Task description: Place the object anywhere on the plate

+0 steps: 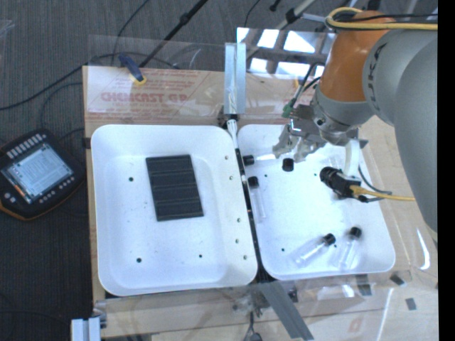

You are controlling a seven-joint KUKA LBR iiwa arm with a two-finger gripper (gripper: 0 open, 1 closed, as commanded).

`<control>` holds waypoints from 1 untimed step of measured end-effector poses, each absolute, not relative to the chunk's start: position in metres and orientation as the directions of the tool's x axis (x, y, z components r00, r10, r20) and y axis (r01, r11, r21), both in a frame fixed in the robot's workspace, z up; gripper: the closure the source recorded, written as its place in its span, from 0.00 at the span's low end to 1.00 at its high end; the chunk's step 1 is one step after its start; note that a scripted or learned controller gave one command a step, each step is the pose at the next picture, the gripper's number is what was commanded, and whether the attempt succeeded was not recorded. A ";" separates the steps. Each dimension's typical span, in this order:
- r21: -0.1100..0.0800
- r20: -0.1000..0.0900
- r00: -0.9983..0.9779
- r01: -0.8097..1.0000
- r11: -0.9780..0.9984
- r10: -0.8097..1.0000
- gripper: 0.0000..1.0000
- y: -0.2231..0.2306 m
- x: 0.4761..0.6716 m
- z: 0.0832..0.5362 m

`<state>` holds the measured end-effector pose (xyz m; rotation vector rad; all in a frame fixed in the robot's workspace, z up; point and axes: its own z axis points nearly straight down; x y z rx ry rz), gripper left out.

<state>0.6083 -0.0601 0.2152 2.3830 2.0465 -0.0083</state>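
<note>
A black ribbed plate [174, 187] lies flat in the middle of the left bin [114, 261]. Several clear vials with black caps lie in the right bin [377, 261]: two near the front [313, 249] [348, 244], and one along the left wall [257, 203]. My gripper [295, 151] hangs over the back of the right bin, well right of the plate. A small black cap [287, 165] shows just under its tip. Whether that vial is gripped or lying on the bin floor is unclear.
A clear vial [261, 157] lies at the right bin's back left, its cap against the divider. A metal post [233, 77] stands behind the divider. A pendant [35, 172] lies on the floor at the left.
</note>
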 end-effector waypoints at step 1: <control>-0.005 -0.001 0.075 0.997 -0.075 0.997 1.00 0.036 0.596 0.182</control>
